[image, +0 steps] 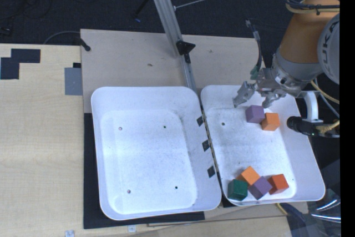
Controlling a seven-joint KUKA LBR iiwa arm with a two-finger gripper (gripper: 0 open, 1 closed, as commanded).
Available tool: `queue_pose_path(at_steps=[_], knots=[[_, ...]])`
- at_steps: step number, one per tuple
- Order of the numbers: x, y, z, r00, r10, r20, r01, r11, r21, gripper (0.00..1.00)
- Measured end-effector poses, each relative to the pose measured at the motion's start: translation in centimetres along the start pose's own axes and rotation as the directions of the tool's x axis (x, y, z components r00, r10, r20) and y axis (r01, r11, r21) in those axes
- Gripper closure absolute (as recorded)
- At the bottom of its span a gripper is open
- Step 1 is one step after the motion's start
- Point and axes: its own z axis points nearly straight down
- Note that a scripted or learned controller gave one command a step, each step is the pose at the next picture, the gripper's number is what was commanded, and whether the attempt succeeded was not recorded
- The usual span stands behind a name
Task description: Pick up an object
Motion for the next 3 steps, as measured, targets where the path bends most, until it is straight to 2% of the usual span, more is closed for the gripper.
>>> queue_pose_path(at_steps=[1, 2, 3], knots=[[-7.5, 0.0, -2.1, 1.000, 0.004, 0.005, -0.004, 1.000, -0.003, 0.00], [-8.1, 2.1, 10.1, 1.000, -0.001, 0.005, 0.001, 1.000, -0.016, 0.00], [-7.1, 2.1, 11.8, 1.000, -0.001, 0.001, 0.001, 1.000, -0.002, 0.00]])
